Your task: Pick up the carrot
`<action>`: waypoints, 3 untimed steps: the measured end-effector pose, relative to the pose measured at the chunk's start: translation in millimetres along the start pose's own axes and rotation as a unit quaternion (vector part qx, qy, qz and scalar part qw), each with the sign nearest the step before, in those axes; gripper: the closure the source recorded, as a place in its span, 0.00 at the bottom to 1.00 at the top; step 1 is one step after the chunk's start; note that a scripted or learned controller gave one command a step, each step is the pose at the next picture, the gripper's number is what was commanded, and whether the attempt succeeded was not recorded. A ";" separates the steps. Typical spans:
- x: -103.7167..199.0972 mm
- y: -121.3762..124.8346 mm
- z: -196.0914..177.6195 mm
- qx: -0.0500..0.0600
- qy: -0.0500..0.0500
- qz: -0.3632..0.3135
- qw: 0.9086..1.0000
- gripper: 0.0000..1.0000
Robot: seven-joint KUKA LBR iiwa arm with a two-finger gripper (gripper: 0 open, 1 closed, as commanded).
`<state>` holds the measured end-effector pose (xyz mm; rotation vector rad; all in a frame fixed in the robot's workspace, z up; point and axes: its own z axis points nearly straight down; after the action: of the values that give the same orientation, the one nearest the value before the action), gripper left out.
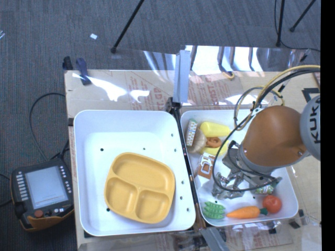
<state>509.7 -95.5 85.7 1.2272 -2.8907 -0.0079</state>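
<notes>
Just below claw (229, 186), carrot (243, 212) btwn green toy (214, 209), tomato (272, 204), claw state unclear

grey arm, orange-banded wrist, gripper (229, 186) pointing down

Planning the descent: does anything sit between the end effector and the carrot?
Nothing visible does. The end effector hangs above the right bin, and the carrot lies just below it in the image, uncovered. A green toy and a tomato flank the carrot's ends closely.
</notes>
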 end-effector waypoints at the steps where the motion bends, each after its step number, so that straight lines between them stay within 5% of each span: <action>1: 18.0 -32.5 -11.6 0.001 0.000 0.030 1.000 1.00; 2: 29.7 -11.1 -6.0 0.001 0.000 0.281 0.960 1.00; 3: -2.9 -12.4 -18.3 0.002 -0.001 0.293 0.956 1.00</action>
<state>520.7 -102.2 104.0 0.3260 -3.1256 -0.0041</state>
